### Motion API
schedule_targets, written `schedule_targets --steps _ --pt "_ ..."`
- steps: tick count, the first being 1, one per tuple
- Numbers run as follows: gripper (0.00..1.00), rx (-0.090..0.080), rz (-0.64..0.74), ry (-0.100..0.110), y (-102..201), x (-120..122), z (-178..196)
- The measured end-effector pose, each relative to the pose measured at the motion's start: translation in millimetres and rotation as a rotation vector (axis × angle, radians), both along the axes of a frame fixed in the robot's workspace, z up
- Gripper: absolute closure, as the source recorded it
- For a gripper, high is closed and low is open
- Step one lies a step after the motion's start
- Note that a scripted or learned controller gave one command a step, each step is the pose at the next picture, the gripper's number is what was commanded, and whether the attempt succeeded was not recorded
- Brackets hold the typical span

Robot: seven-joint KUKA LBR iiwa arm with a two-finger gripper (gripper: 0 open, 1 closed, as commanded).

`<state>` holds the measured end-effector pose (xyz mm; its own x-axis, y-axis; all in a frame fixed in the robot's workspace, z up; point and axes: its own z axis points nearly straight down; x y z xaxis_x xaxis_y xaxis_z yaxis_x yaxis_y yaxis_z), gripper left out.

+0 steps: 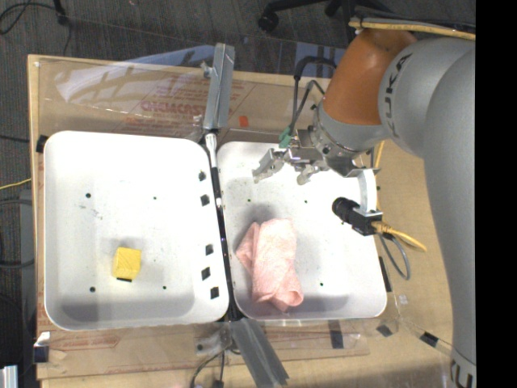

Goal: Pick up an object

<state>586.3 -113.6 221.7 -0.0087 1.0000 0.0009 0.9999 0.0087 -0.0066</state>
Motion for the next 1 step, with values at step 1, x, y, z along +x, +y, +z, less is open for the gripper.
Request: schedule_targets --steps 1 --pt "0.0 0.0 0.064 -0.001 -31.9 -21.6 -100.5"
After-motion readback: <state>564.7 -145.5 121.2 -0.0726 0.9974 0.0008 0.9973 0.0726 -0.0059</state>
